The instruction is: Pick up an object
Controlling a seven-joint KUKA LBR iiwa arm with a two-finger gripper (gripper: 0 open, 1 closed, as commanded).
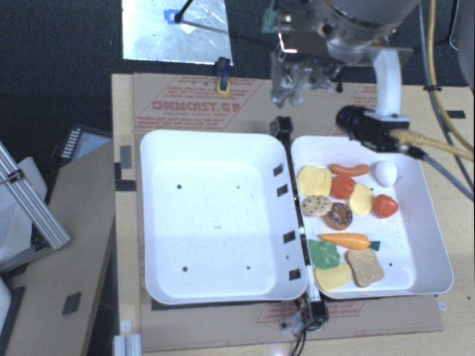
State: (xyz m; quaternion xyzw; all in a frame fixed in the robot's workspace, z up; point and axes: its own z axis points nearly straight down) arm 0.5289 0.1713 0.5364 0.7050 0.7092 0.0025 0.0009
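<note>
1. The gripper hangs above the far edge of the bench, beyond both bins and near the seam between them. Nothing is between its fingers; whether they are spread or pressed together cannot be told at this angle.
2. All the pickable things lie in the right bin, bunched toward its left wall beside the divider. This clustering probably leaves little room around any one piece.
3. The count comes to eleven toy foods: one sausage, one white egg, two tomatoes, one chocolate-chip cookie, one doughnut, one carrot, one green leaf, one slice of bread, and two pale yellow pieces, with a third yellowish piece at the near edge, which would make twelve.
4. The left bin has only small dark marks on its floor.
5. The pick is judged not yet begun. The egg and sausage sit nearest the gripper, and the egg stands slightly apart, so it is likely the easier target.
</note>
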